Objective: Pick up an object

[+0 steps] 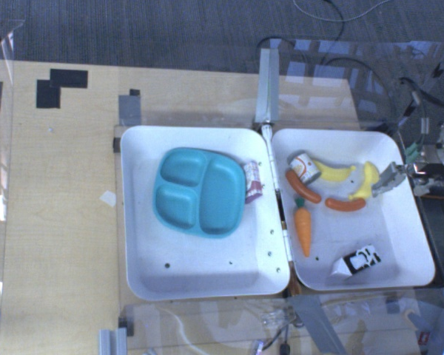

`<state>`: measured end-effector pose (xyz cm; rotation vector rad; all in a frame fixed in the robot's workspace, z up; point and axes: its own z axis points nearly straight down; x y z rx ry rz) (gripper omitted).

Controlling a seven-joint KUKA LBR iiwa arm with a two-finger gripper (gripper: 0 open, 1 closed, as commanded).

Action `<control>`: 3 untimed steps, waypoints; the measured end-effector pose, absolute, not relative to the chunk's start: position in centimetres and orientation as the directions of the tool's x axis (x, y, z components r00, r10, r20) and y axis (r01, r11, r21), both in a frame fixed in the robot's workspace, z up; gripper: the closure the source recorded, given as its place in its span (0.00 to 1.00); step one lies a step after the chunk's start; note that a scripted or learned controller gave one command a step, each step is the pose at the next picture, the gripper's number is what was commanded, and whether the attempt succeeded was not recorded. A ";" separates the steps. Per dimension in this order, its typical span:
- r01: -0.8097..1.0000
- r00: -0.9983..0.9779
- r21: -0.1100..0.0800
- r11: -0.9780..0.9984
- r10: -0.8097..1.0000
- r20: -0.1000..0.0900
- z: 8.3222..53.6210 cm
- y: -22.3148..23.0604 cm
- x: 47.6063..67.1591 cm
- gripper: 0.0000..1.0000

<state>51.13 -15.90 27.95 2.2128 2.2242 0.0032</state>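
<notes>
The right bin (399, 231) holds a small red-and-white can (305, 167), a yellow banana (337, 172), a second yellow banana piece (368, 179), two red sausages (302, 186) (345, 204), an orange carrot (303, 229) and a black-and-white carton (361, 260). My gripper (389, 177) reaches in low over the bin's right rim, just right of the second banana piece. Nothing shows held in it.
The left bin (140, 220) holds a blue divided plate (200, 192) with a small purple-and-white packet (253, 180) at its right edge. A metal post (268, 87) stands behind the seam between the bins. Cables lie at the back right.
</notes>
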 end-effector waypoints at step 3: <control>0.984 0.178 0.011 -0.178 0.984 0.003 8.9 -19.9 55.2 0.00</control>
